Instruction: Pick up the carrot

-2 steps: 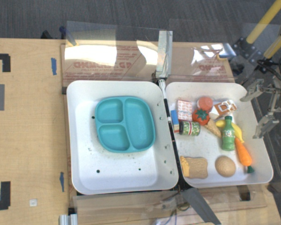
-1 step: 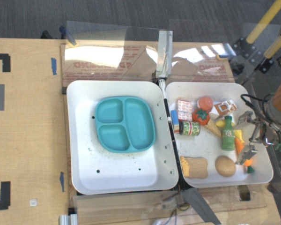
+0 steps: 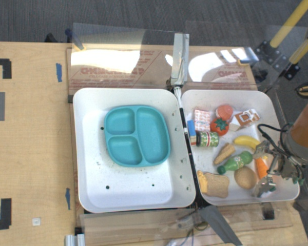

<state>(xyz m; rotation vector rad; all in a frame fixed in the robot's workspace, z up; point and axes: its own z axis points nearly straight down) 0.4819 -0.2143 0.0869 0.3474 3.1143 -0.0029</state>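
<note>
Camera view: I see the gripper [image 3: 267,174] low in the right bin [image 3: 277,109], its fingers closed around the orange carrot [image 3: 261,166], beside the potato [image 3: 245,178].

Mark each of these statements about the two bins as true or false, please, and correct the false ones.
1. The teal plate lies in the left bin. True.
2. The carrot lies on the teal plate. False: it is in the right bin, near the right edge, next to the gripper.
3. The banana lies in the right bin. True.
4. The slice of bread lies at the far edge of the right bin. False: it lies at the near edge, by the divider between the bins.
5. The tomato is in the left bin. False: it is in the right bin, beside the small can.
</note>
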